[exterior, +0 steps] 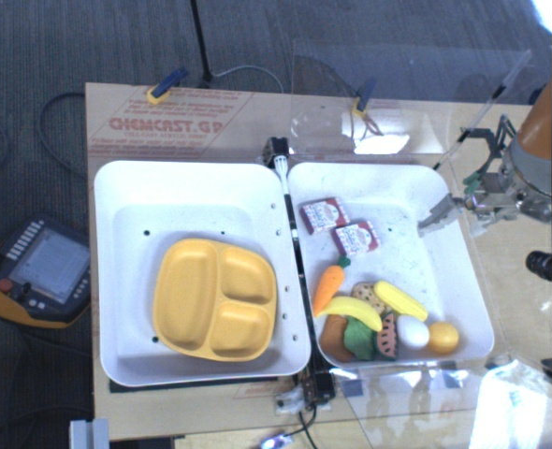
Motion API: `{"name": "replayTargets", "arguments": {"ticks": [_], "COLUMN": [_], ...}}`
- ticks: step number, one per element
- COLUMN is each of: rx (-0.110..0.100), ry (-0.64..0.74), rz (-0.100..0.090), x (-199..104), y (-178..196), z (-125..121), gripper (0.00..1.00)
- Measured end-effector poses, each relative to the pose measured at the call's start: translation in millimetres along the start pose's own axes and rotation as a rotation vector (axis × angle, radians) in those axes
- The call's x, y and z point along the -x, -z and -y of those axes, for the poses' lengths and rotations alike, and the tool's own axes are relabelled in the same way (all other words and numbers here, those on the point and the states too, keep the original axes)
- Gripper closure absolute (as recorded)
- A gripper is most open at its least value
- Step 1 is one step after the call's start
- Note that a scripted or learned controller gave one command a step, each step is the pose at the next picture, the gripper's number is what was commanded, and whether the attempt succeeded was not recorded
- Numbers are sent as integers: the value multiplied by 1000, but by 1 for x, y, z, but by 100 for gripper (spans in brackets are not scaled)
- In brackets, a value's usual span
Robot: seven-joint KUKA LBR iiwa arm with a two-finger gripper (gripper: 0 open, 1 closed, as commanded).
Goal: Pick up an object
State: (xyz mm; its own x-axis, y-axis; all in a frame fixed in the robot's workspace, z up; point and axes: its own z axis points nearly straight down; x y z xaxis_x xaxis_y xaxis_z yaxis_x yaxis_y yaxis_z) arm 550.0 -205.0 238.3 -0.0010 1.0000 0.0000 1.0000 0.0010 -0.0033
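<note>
You are watching the end effector (pixel 437 215) hovering at the right bin's (pixel 399 178) right rim — whether apart or together you cannot tell — with the nearest packet (pixel 355 238) lying leftward and slightly nearer the camera.

A single fixed camera looks down at a slant from above the worktop (pixel 257 110), far enough off to take in both white bins (pixel 117 251) side by side across the middle of the frame. Dark carpet (pixel 89 26) fills the top, and the arm (pixel 538 157) enters at the right edge.
</note>
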Motion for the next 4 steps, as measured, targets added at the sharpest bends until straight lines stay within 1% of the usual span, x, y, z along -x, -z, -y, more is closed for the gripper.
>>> {"name": "replayTargets", "arguments": {"ticks": [1,2,3,4], "rx": [-3,24,12,10], "ry": [-20,-148,-316,-314], "rz": [-1,6,1,3], "x": [-72,-88,-75,-75], "y": [-138,-149,-150,-141], "z": [-31,27,-51,-51], "gripper": [0,0,0,100]}}
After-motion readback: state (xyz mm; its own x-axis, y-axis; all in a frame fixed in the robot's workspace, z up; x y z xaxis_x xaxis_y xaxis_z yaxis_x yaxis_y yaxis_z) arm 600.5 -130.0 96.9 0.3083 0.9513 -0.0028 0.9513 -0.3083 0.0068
